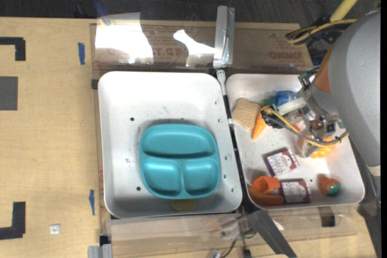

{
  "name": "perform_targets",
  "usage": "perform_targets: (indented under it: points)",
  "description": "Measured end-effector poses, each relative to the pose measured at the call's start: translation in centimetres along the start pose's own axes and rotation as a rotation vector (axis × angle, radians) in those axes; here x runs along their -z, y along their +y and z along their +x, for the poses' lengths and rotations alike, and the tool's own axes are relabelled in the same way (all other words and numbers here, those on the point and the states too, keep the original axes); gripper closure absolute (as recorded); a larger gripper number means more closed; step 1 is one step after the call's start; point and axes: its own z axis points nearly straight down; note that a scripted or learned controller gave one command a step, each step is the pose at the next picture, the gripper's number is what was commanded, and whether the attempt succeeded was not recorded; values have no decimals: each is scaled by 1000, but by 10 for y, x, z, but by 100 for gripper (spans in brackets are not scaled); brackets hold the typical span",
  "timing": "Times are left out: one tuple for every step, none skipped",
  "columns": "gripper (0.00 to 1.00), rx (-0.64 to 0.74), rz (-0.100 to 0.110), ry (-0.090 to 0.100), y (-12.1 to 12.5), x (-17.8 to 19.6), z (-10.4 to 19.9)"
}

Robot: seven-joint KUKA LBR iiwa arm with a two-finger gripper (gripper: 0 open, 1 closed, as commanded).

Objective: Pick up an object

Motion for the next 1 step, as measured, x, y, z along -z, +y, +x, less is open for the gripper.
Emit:
perform_targets:
  points:
    - [0,7,-4,6,-36,-9,24]
